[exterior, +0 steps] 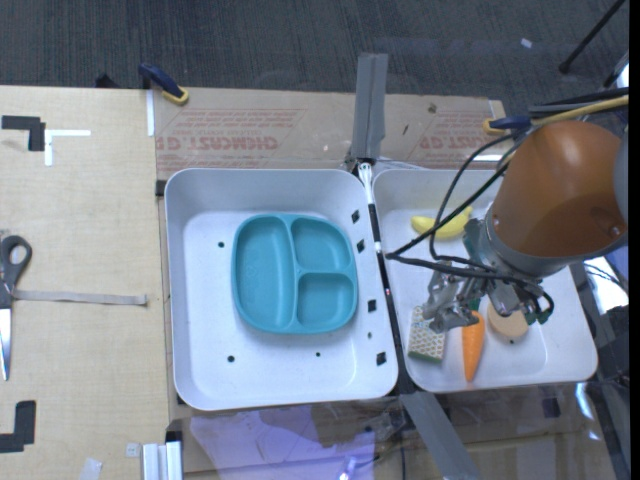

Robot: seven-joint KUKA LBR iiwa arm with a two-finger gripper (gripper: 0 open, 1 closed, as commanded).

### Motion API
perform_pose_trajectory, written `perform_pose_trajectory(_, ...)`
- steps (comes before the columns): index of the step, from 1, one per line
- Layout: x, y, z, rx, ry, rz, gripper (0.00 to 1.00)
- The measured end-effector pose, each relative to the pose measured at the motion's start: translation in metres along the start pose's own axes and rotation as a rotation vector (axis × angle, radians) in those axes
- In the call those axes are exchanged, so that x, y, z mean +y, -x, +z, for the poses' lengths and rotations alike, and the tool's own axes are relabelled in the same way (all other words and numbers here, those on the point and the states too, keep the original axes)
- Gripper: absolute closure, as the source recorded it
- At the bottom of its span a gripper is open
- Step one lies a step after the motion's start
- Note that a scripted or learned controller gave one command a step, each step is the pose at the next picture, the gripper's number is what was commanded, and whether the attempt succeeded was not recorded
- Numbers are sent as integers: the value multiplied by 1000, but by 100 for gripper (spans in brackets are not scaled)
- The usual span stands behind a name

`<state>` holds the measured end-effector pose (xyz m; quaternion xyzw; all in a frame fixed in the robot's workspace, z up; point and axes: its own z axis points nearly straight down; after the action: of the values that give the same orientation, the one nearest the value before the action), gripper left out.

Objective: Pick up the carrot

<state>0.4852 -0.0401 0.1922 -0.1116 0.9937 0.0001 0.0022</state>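
1. We take the carrot (471, 349) as our landmark. It lies flat on the floor of the right bin (560, 368), near the front wall, tip pointing toward the front edge.
2. The gripper (452, 308) hangs just above and to the left of the carrot's thick end; whether it is clenched or released we cannot tell, as wrist and cables hide it.
3. Nothing orange shows lifted off the bin floor, so we judge the pick not yet done.
4. Left of the carrot sits a small speckled block (427, 344); right of it a tan rounded piece (510, 326); behind it a banana (442, 225).
5. Remaining, in our judgement: close on the carrot, lift clear.
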Motion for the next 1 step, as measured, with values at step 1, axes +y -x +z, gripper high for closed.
perform_pose_trajectory(1,-76,9,94,-7,-6,-38,100)
